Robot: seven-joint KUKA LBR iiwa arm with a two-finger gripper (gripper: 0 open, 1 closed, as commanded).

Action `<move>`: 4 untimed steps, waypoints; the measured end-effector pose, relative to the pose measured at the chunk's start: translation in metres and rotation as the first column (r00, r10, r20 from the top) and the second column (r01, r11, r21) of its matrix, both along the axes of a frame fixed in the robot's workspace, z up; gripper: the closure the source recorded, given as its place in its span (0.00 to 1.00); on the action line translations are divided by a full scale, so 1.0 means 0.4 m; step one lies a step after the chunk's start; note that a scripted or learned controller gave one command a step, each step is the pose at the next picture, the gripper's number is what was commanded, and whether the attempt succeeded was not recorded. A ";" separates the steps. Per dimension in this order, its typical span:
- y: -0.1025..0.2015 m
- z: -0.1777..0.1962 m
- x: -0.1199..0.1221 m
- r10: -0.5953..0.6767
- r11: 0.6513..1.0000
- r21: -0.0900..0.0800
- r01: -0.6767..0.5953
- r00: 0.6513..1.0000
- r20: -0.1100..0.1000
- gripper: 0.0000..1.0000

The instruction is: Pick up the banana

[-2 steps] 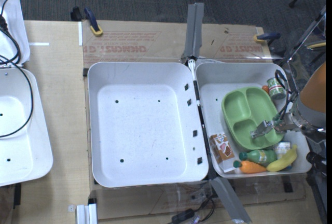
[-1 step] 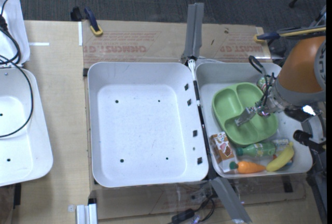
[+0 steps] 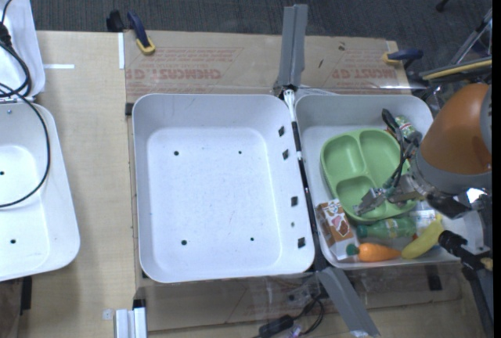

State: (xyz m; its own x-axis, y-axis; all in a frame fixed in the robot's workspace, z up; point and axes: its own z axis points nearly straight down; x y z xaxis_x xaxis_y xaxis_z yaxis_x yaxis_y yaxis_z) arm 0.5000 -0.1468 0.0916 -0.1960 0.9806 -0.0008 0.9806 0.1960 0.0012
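Observation:
The yellow banana (image 3: 423, 240) lies at the front right corner of the right bin (image 3: 309, 164), next to an orange carrot (image 3: 376, 252). My gripper (image 3: 376, 201) hangs low over the front edge of a green divided plate (image 3: 362, 160), to the left of the banana and apart from it. The grey arm with its orange band (image 3: 466, 133) reaches in from the right and hides part of the bin's right side.
A green bottle (image 3: 389, 230) lies between the plate and the carrot. A small snack box (image 3: 337, 221) sits at the front left of the right bin. The left bin (image 3: 145, 172) stands beside it. Clamps (image 3: 139, 33) hold the board at the back.

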 end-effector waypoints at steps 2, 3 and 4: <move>-0.016 -0.001 0.151 0.209 0.978 -0.003 -0.209 0.978 0.002 0.00; -0.085 0.000 -0.053 0.177 0.984 -0.002 -0.177 0.984 0.001 0.00; 0.032 0.000 0.094 0.093 0.996 0.000 -0.093 0.996 0.001 0.00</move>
